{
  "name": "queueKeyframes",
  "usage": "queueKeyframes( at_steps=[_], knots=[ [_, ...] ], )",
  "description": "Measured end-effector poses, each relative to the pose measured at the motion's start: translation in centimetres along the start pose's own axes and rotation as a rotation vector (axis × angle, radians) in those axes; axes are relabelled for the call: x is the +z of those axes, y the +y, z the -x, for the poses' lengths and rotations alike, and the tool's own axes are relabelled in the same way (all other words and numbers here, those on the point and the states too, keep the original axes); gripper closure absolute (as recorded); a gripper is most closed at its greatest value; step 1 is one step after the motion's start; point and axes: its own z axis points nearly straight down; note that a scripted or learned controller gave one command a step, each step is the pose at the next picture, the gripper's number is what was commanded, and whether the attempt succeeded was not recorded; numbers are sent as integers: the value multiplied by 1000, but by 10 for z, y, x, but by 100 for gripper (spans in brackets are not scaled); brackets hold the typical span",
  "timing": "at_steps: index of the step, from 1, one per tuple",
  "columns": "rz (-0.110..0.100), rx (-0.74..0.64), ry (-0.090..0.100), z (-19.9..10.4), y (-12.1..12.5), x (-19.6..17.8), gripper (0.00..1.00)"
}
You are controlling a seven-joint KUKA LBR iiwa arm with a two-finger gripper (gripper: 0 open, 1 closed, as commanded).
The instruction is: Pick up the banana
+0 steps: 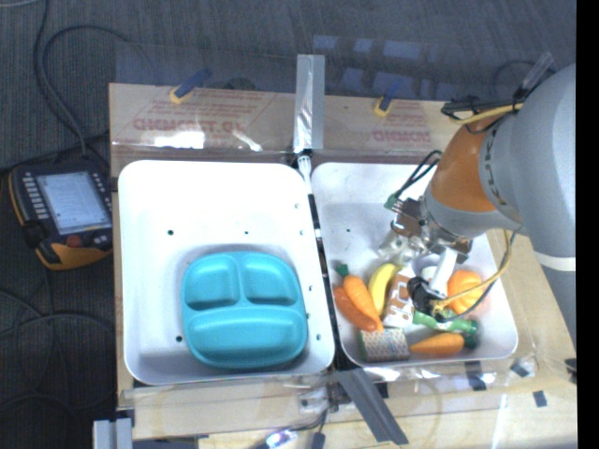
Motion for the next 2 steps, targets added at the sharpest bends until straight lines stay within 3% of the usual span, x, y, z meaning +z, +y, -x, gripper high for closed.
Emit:
queueKeyframes(
  at_steps=[2],
  knots=[
    [-7, -1, 0, -1, -1, -16, 100]
  ],
)
